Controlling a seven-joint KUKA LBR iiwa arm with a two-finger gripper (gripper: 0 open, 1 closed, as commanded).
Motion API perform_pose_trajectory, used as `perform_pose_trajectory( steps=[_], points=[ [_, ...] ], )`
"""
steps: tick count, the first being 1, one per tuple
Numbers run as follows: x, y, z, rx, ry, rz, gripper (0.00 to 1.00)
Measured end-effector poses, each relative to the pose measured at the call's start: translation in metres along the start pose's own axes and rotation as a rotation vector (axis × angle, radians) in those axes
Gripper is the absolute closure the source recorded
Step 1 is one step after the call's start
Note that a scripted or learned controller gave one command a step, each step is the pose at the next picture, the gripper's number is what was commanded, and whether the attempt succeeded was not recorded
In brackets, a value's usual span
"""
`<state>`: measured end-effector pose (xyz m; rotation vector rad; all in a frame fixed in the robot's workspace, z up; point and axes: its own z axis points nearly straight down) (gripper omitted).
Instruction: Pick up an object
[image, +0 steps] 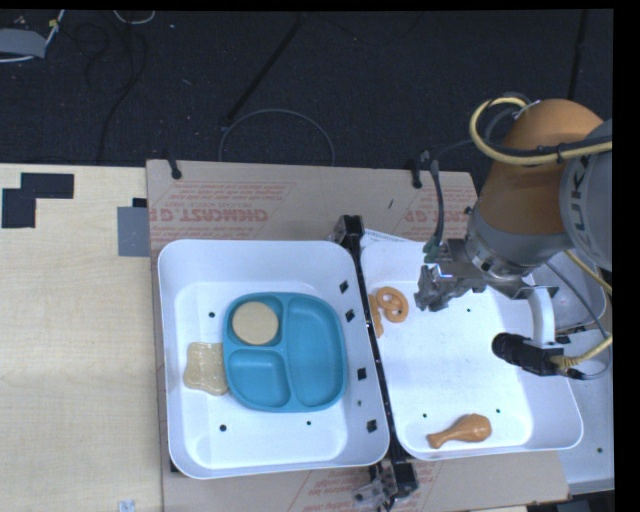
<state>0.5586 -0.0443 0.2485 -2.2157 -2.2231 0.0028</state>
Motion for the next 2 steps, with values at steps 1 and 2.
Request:
perform_pose_trajectory(
  steps=[1,2],
  points=[
    [0.051,0.009,-0.004,-0.001,0.0,-0.001,1.0],
    [0.107,0.013,-0.004,0.0,0.0,-0.001,1.0]
  ],
)
